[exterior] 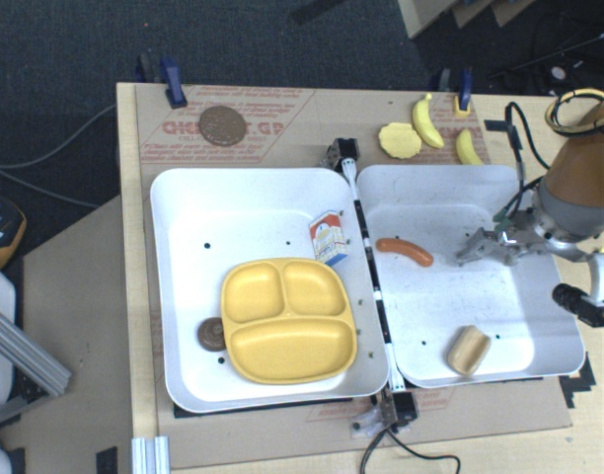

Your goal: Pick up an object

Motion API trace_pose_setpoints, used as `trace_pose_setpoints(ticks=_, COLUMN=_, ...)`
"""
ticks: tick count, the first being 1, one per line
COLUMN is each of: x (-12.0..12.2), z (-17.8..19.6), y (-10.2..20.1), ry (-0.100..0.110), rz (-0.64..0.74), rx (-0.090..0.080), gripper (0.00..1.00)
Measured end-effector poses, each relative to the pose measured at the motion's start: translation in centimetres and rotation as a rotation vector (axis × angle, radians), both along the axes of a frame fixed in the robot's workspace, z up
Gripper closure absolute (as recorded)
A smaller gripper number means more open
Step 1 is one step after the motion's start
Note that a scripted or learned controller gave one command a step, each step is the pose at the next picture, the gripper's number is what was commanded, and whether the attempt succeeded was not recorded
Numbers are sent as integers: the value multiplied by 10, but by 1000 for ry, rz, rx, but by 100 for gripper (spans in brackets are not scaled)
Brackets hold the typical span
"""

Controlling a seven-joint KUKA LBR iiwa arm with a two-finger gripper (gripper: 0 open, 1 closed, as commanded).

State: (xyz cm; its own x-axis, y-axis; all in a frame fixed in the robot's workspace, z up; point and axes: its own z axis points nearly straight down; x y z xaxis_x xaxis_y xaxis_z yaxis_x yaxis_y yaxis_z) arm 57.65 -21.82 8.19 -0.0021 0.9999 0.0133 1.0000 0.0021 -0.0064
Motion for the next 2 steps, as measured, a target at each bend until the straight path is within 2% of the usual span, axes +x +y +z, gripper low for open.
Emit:
trace_pose_setpoints(ticks=1, x=21, z=32, y=93, ry=-10, rz=8, rx=-10, gripper=0)
trace_pose_setpoints(ticks=2, x=6, z=1, y=122, ry=0, rz=1, rx=-10, gripper=0)
